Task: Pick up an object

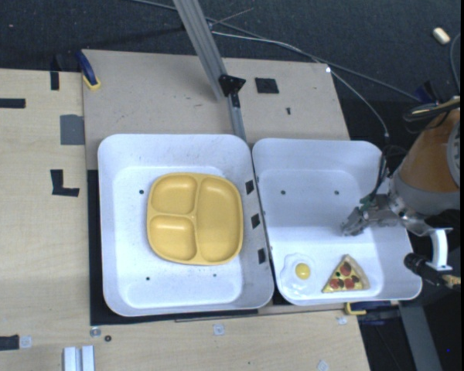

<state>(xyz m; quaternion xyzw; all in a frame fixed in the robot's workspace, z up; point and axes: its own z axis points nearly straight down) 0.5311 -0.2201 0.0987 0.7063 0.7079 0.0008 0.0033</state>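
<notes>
The pincer (pixel 354 224) hangs near the right bin's (pixel 317 157) right edge, above a toy pizza slice (pixel 346 276); I cannot tell its grip.

You see two white bins (pixel 116 207) on a tan worktop (pixel 162 91). The divided plate (pixel 195 219) is yellow, the fried egg (pixel 298 273) white with yellow yolk, the pizza slice (pixel 346 277) orange with red dots.
</notes>
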